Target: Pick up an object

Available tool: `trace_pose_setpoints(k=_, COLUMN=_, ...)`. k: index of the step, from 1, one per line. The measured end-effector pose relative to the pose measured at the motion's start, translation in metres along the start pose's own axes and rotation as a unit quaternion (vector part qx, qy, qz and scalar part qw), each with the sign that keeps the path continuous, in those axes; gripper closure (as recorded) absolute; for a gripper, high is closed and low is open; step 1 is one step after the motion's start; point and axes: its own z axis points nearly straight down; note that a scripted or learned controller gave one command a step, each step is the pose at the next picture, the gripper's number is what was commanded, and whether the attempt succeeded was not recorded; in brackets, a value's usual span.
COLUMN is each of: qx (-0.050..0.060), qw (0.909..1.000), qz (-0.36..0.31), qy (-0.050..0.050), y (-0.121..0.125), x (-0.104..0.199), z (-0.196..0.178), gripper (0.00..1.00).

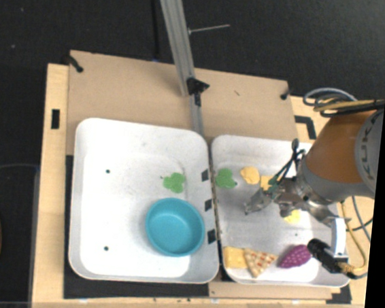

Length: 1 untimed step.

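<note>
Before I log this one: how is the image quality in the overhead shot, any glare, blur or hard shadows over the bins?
Camera view: lighting is even and soft; the left bin and right bin read bright white but keep their speckles, so no blown-out glare. The blue bowl casts only a faint shadow. Small items such as the purple piece look slightly soft. The gripper area is dim and cluttered.

Blue bowl (173, 227), purple grapes (295, 256) — white bins (111, 148) (both), green leaves (173, 181).
</note>
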Motion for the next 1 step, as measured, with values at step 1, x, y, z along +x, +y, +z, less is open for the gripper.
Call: trace_pose_setpoints(k=1, qx=0.002, qw=1.0000, qz=0.000, qy=0.000, y=-0.0023, x=0.0083, z=0.0562, gripper=0.00)
